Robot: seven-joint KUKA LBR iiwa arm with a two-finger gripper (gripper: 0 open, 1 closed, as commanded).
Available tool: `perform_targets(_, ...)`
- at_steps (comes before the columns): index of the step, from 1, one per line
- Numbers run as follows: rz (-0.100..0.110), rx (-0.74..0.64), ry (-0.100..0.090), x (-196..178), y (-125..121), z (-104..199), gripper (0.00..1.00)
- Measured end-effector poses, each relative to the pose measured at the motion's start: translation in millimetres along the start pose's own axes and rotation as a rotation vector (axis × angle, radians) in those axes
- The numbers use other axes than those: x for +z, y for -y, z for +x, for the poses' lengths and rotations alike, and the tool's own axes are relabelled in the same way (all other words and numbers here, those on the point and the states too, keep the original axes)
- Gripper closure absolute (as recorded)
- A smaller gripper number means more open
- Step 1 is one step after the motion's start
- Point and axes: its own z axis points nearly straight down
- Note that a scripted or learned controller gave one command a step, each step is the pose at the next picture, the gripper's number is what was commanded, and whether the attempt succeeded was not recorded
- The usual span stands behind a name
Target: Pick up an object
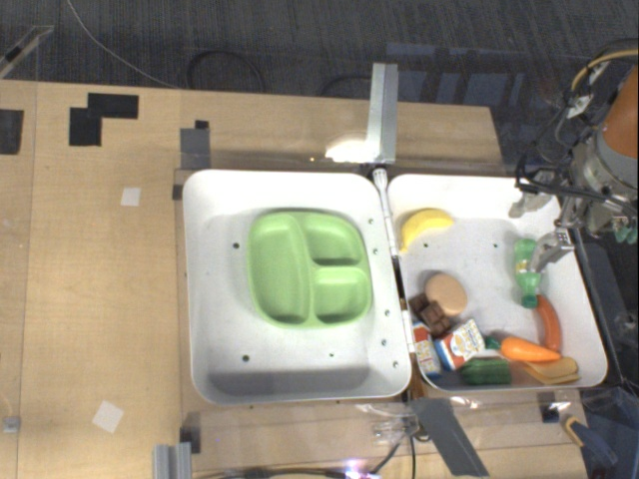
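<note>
Nearest the lens was the front edge of my bench [90, 407], so I'll start there and work down in size. The left bin [205, 362] carried just a green divided tray [308, 267], sat about in its middle. The right bin [479, 242] had all the small stuff: a yellow lump [426, 226] near its far left corner, a brown round thing [446, 292] by the left wall, and a little carton [461, 342], a green block [486, 370] and a carrot [529, 349] crowded along the near edge.

My gripper [539, 230] hung over the right side of that bin, fingers spread wide with nothing between them. A green bottle [526, 272] lay just beside the lower finger, looking like the likeliest target. So, progress-wise, I'd say nothing was picked yet. Closing and lifting were all left to do.
</note>
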Motion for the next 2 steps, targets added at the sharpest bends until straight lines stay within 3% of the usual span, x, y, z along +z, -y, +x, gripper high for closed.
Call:
perform_targets(1, -0.002, -0.100, -0.002, 143.8, 33.9, 2.4, 0.00)
perform_targets(2, 0.002, -0.109, 0.012, 128.5, 31.7, -2.8, 1.00)
